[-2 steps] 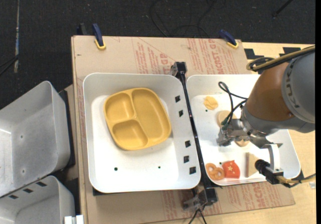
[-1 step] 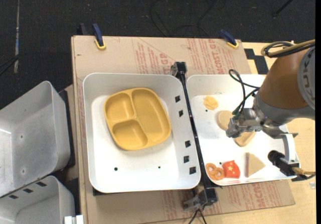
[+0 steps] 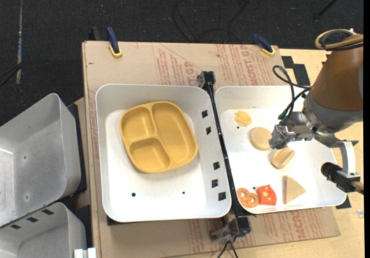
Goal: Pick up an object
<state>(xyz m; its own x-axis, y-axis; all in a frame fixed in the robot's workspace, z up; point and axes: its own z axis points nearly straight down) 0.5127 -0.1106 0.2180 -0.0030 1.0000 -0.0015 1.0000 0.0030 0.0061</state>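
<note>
Pale tan rounded piece (image 3: 282, 158) lies in the right-hand white bin (image 3: 324, 190), and the end effector (image 3: 283, 140) sits right over its upper edge, whether its grip is apart or together I cannot tell. The grey arm (image 3: 338, 92) slants in from the right. Just beside it: a tan oval disc (image 3: 261, 138). Nearby, a small yellow lump (image 3: 243, 118), beige wedge (image 3: 292, 188), red block (image 3: 266, 194), orange ring (image 3: 248, 196). Left bin (image 3: 115, 193) holds a yellow divided plate (image 3: 158, 136).
</note>
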